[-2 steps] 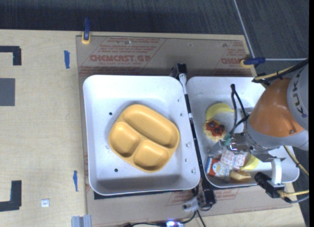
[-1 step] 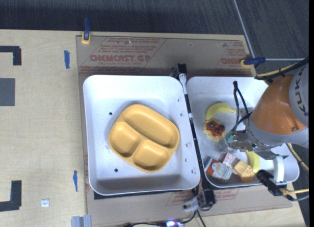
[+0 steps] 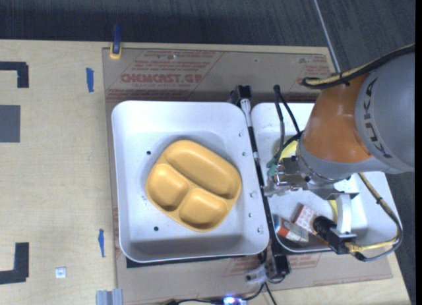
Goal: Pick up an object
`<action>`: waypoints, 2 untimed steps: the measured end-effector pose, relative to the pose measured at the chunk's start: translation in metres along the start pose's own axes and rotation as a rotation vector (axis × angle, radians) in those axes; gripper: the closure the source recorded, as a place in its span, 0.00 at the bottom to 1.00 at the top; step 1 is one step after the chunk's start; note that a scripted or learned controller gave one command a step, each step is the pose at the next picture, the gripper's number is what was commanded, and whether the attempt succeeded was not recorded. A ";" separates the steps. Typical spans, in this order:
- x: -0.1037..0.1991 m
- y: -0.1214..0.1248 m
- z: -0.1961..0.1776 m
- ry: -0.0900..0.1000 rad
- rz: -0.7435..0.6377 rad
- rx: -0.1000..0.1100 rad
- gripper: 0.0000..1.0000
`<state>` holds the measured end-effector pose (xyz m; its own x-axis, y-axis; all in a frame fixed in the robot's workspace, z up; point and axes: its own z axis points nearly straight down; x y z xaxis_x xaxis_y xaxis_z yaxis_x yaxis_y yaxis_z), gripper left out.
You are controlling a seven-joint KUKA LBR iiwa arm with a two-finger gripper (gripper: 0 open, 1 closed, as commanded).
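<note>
A yellow plate with three compartments (image 3: 192, 183) lies tilted in the left bin (image 3: 132, 165). The arm hangs low over the right bin (image 3: 264, 122), and its orange-banded wrist covers most of that bin. My gripper (image 3: 282, 180) sits below the wrist near the right bin's left wall, largely hidden by the arm. A small red and white packet (image 3: 304, 218) lies in the right bin's front part, beside a dark roundish thing (image 3: 290, 232). A bit of yellow-green (image 3: 287, 149) peeks out from under the wrist.
The two bins meet at a narrow ridge (image 3: 256, 165) with black cables running along it. Both stand on a brown cardboard sheet (image 3: 171, 73) on the pale wooden bench. Blue tape marks (image 3: 90, 80) sit to the left of the bins.
</note>
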<state>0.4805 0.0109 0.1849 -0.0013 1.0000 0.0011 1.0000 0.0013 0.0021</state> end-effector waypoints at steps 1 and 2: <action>-0.084 -0.001 0.000 -0.002 0.001 0.000 1.00; -0.084 -0.001 0.000 -0.002 0.001 0.000 0.00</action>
<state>0.4797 -0.0729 0.1847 -0.0001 1.0000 -0.0009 1.0000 0.0001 0.0021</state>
